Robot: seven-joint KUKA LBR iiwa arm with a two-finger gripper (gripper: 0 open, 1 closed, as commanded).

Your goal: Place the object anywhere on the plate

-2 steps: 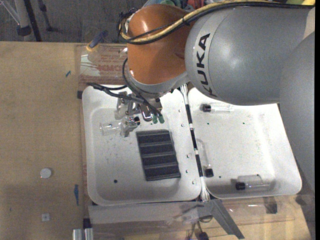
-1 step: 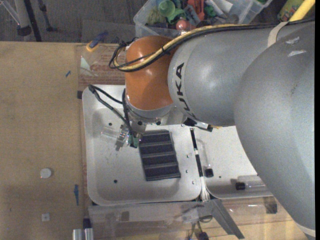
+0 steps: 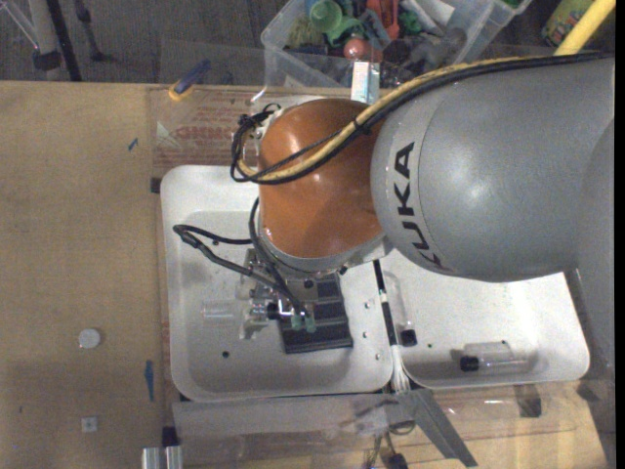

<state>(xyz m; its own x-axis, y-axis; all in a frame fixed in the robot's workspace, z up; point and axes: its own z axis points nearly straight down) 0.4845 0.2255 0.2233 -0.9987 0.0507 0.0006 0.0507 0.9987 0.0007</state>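
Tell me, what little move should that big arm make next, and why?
Probably lift straight up a little. The pincer is low inside the left bin, and the arm's bulk blocks the camera's sight of what lies beneath. No plate can be made out here. Rising would show whether anything came up with it.

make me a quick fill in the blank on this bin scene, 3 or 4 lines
1. The arm reaches over the ____ of the two white bins.
2. The band above the wrist is ____.
3. The clear tube with a dark cap lies in the ____ bin.
4. The clear tub beyond the bench holds colourful ____.

Missing words: left; orange; right; toys
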